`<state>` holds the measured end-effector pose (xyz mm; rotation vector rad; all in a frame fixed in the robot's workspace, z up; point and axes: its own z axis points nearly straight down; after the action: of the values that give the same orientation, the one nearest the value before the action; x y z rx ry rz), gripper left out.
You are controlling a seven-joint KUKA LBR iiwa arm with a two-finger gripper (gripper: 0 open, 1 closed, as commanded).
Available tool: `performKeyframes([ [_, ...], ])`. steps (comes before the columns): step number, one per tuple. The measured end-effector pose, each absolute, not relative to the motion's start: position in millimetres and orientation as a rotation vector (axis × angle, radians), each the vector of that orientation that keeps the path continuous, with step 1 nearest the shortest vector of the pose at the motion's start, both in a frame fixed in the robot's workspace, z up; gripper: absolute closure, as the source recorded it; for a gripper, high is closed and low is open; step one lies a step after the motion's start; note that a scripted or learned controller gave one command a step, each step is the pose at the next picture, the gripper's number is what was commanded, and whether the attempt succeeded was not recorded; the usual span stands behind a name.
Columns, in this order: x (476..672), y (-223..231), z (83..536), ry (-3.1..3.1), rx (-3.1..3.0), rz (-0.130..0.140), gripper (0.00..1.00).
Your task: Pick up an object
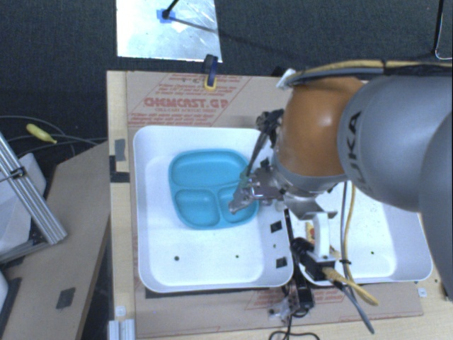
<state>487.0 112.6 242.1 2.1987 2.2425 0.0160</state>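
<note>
- Dark carpet surrounds a cardboard-topped bench; two shallow white bins sit side by side on it, left bin in plain sight, right bin largely under the arm.
- Blue divided tray lies flat in the far half of the left bin; it is the one candidate object I can make out.
- Gripper is down at the tray's right edge, over or against the rim; touching or just above, I cannot tell; whether it is released or clenched I also cannot tell from this angle.
- Step in hand, by my reading: the approach or grasp attempt at the tray rim; no lift yet.
- Next move calls for a firm pinch on the thin rim, then a straight rise; a shallow tray may slip or tilt.
- Around: silver sheet on the far floor; aluminium rails at left; yellow clamp at the bench's far edge.
- In the way: the bin's right wall close beside the gripper; the arm's bulk hides the contact point.
</note>
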Motion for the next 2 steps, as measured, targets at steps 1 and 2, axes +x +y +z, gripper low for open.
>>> performKeyframes([
  [1,487.7,102.8,250.0,2.225,2.215,0.007,1.0],
  [2,530.1,123.7,330.4,2.223,2.209,0.018,1.0],
])
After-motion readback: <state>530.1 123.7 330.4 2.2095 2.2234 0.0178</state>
